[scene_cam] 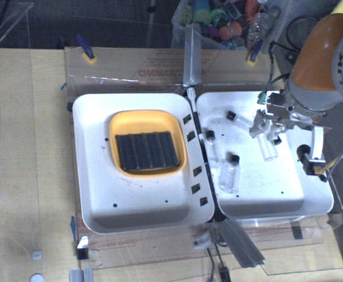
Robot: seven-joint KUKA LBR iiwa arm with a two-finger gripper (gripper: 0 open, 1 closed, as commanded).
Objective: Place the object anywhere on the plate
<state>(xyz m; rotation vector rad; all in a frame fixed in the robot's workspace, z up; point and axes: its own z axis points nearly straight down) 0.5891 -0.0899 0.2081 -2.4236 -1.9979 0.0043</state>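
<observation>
Nearest, a clear plastic vial with a black cap (230,170) lies on the floor of the right white bin (289,192), while the yellow square plate (117,122) holding a dark ribbed block (146,150) sits in the left white bin (95,204). Farther back the metal two-finger gripper (266,135) hangs over the right bin with a clear vial (268,147) at its tips; whether it clamps the vial I cannot tell, and no writing is legible on them

The end effector (266,135) hangs over the right bin (289,192) — clear vials (230,172) below; plate (147,141) left.
</observation>
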